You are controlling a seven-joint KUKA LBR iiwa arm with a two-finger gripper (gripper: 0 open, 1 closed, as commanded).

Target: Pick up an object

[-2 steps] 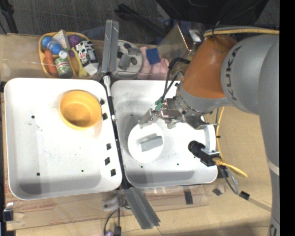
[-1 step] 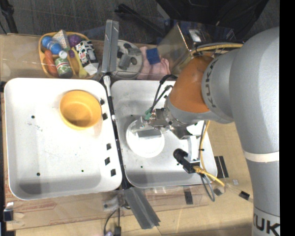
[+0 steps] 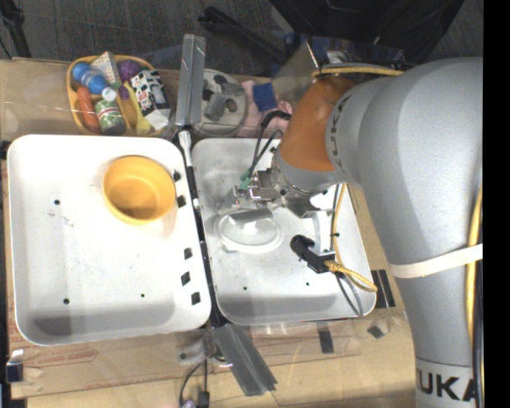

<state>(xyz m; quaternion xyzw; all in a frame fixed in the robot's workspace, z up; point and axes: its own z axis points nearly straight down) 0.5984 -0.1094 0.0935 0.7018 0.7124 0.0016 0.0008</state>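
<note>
My gripper [image 3: 253,191] reaches down into the right bin [image 3: 263,300], low over its upper middle. Right below it lies a clear, round, lid-like object [image 3: 250,230] on the bin floor. The arm's orange band and grey wrist cover the gripper from above. A yellow bowl [image 3: 138,189] sits in the upper part of the left bin [image 3: 85,287], far from the gripper.
A yellow basket [image 3: 110,93] of small toys and bottles stands behind the left bin. More clutter lies behind the right bin near a grey part [image 3: 221,100]. A black cable connector [image 3: 310,253] hangs over the right bin. The big grey arm covers the bench's right side.
</note>
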